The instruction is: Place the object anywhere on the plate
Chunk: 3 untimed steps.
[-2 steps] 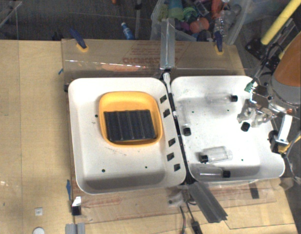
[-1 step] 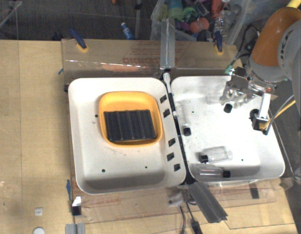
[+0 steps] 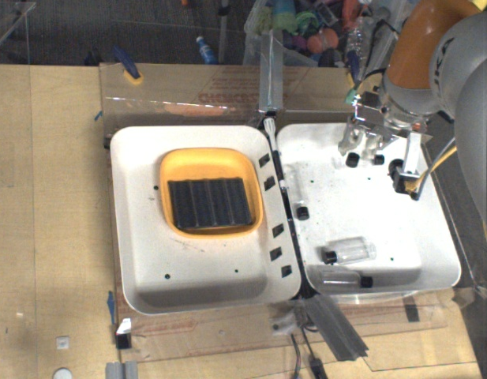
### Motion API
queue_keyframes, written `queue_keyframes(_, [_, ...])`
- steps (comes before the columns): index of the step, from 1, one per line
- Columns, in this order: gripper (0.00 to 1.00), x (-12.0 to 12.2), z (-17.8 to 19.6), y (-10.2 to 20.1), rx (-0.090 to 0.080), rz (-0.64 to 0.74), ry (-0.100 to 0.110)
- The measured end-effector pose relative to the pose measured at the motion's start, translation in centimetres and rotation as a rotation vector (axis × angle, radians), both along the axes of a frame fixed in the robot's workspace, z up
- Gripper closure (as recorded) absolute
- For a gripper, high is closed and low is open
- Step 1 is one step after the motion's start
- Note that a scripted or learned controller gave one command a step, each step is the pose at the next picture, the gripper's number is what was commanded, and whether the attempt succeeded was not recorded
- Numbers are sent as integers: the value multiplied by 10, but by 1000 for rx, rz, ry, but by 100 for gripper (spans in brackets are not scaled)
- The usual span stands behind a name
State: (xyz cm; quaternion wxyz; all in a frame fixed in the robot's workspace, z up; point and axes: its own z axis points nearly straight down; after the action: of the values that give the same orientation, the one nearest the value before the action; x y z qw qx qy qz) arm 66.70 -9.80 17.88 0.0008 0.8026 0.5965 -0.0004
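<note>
Down at the lower edge of the right bin (image 3: 432,243) there's a small clear bottle (image 3: 350,251) with a dark cap, lying on its side. Its long axis runs roughly left-right across the frame, cap end pointing left. I'd guess that's the object to move, though a couple of smaller dark bits sit in the same bin too, one near the divider around mid-frame.

Over in the left bin (image 3: 132,212) sits the orange plate (image 3: 170,164) with a dark ribbed insert in the middle of it. So the target is left of the bottle, across the divider.

Farthest back, upper right of the frame, is the gripper (image 3: 364,155), hanging above the far end of the right bin. Honestly can't tell how far apart the fingers are from this angle, and I see nothing in them.

Key bit: the bottle lies toward the bottom of the frame from the gripper, well apart, slightly left. Closing across the short axis looks like the better bet.
</note>
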Motion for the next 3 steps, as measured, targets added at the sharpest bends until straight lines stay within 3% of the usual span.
queue_keyframes(1, [100,0,19,35,0,117,-2])
queue_keyframes(2, [100,-1,6,47,3,210,5])
queue_keyframes(3, [0,-1,6,47,2,211,4])
